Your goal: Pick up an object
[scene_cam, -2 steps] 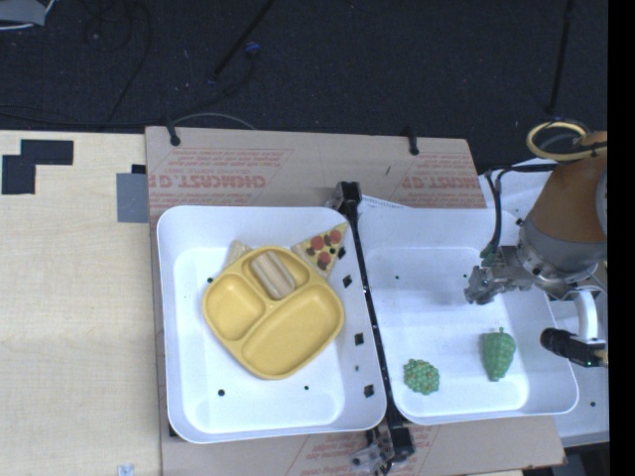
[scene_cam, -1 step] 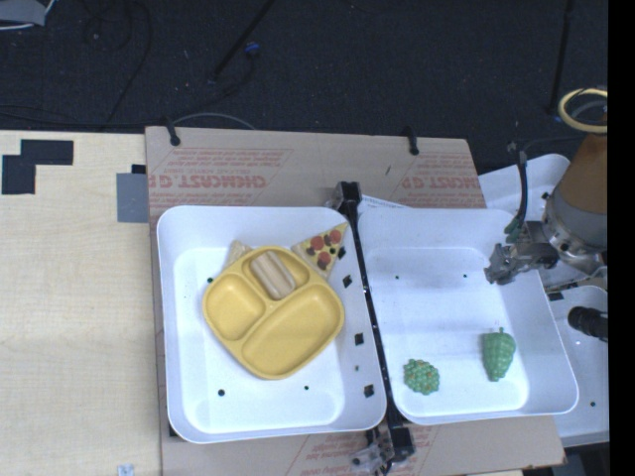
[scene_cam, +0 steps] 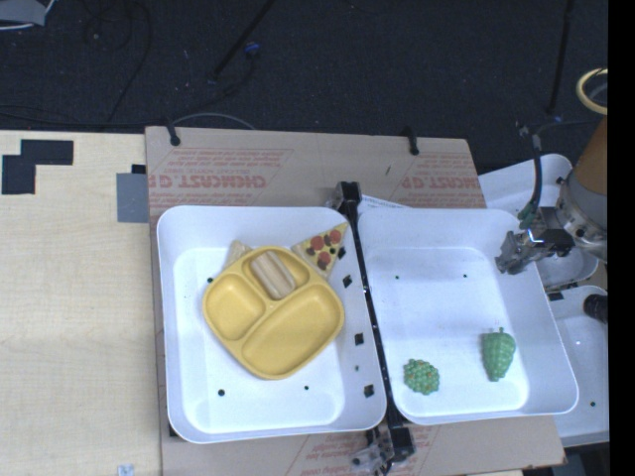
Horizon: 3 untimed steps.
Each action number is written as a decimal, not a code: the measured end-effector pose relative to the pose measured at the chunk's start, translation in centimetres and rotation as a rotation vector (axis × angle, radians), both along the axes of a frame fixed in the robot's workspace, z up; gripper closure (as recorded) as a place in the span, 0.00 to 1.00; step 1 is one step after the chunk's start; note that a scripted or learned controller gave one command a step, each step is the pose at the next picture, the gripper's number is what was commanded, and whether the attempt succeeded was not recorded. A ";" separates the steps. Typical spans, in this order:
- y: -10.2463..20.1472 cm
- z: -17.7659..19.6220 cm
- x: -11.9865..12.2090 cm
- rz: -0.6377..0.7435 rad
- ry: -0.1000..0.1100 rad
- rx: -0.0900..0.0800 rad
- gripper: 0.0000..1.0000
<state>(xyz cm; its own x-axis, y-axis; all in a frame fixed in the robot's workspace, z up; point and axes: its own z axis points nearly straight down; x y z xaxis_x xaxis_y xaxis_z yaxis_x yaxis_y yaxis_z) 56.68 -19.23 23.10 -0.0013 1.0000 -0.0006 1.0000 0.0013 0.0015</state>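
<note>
Waiting at the right bin's right edge, gripper empty, fingers too small to tell. Still needing to reach down to the green toy near the front right corner.

We count two white bins side by side — a left bin and a right bin. In the left one we see one yellow divided tray, one tan oblong piece and one pizza slice. The right one holds two green items — one bumpy cluster and one leafy piece.
</note>
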 end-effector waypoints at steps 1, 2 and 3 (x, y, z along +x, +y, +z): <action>4.4 -0.4 -0.3 0.003 0.005 0.002 1.00; 9.0 0.1 -0.6 0.001 0.005 0.002 1.00; 14.8 -0.9 -1.5 0.003 0.007 0.003 1.00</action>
<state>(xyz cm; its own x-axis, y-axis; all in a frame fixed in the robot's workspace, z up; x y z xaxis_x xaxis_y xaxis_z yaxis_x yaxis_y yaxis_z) 55.16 -4.43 22.25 -0.0040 1.0000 0.0024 1.0000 0.0040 -0.0055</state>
